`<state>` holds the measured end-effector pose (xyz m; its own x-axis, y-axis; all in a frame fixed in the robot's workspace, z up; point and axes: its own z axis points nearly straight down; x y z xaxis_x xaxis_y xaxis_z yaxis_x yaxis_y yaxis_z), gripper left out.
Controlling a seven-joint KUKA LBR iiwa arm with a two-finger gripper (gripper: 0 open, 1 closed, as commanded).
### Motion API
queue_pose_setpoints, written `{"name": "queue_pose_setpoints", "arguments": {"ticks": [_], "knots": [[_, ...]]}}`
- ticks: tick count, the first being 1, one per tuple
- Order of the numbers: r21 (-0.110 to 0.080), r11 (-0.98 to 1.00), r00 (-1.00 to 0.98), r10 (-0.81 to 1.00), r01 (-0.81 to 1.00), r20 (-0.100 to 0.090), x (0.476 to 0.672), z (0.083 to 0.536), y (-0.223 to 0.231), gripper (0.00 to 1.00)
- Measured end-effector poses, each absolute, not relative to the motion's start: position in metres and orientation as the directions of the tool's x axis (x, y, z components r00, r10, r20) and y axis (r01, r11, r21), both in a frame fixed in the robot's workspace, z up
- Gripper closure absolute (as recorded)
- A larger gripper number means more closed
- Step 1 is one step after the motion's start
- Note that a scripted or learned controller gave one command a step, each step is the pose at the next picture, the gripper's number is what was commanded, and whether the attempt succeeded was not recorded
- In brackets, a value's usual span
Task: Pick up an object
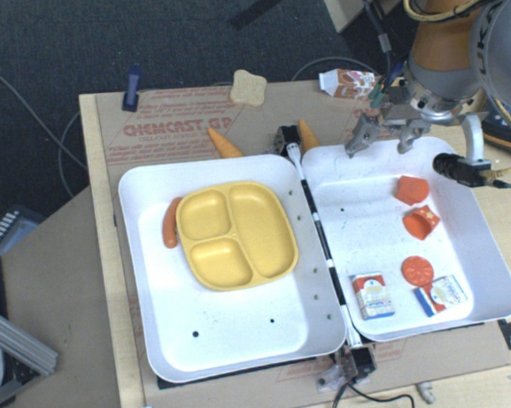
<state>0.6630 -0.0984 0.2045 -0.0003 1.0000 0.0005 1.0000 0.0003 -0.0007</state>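
**Item:** robot hand (382,143), upper right of the frame, poised over the top rim of the right-hand shallow white bin (478,308). Its fingers stood apart with nothing between them.

**Task status:** nothing lifted. By the look of it, the descent, the closing and the lift all remained to be done.

**Candidates, right-hand bin:**
- Orange-red rounded block (411,188), nearest the hand, just below and to the right of it.
- Orange-red wedge-shaped piece (421,221), just beneath the block.
- Flat red disc (417,271), lower down.
- Small red-and-white carton (373,295), lower left of the bin.
- White packet with blue and red print (443,295), lower right.

The rounded block had clear space around it and seemed the easiest reach.

**Left-hand white bin** (159,322)**:** yellow three-part plastic plate (236,234), with an orange-red sausage (169,222) just beside its left edge.

**Worktop** (177,117) **above the bins:** tan bread slice (248,86), orange carrot (223,142), printed wrapper (349,81). None of these stood in the way.
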Motion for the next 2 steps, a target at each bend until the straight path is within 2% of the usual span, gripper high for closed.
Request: {"name": "queue_pose_setpoints", "arguments": {"ticks": [1,2], "knots": [[0.002,-0.001,0.001,1.0,1.0,-0.002,0.667,0.204,-0.158,0.0],[-0.003,-0.001,0.001,1.0,1.0,0.0,0.647,0.127,-0.196,0.0]]}}
